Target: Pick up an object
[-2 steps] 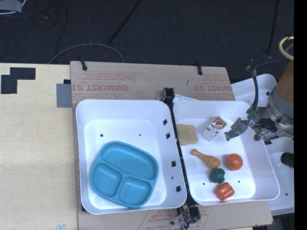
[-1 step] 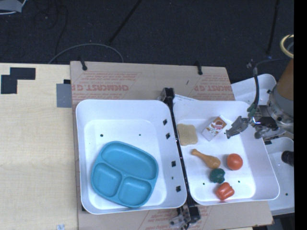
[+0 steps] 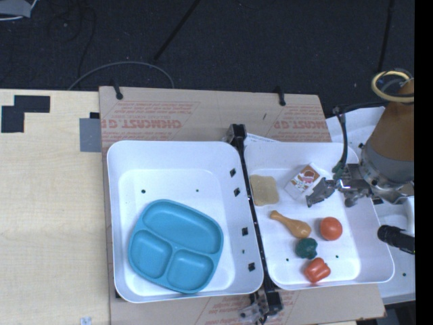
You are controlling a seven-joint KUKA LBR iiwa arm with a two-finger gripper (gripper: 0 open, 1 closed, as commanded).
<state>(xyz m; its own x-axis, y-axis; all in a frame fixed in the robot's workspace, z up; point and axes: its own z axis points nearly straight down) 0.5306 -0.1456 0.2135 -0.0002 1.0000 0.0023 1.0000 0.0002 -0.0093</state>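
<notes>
The right bin [image 3: 369, 269] holds several small items. A tan flat piece [image 3: 264, 189] lies by its left wall, with a small white carton with red print [image 3: 306, 179] to its right. Further forward are a tan drumstick-shaped toy [image 3: 291, 223], a red-orange ball [image 3: 331, 228], a dark green piece [image 3: 306, 248] and a red-orange pepper-like piece [image 3: 316, 269]. My gripper [image 3: 335, 189] hangs over the right side of this bin, just right of the carton and above the ball. The grey arm with its orange band [image 3: 396, 131] rises behind it.
The left bin [image 3: 128, 161] holds a blue divided plate [image 3: 176, 246]. A black clip strip [image 3: 245, 215] runs along the seam between the bins. Both bins rest on cardboard [image 3: 203, 117]. A light wooden bench top [image 3: 47, 202] spreads to the left.
</notes>
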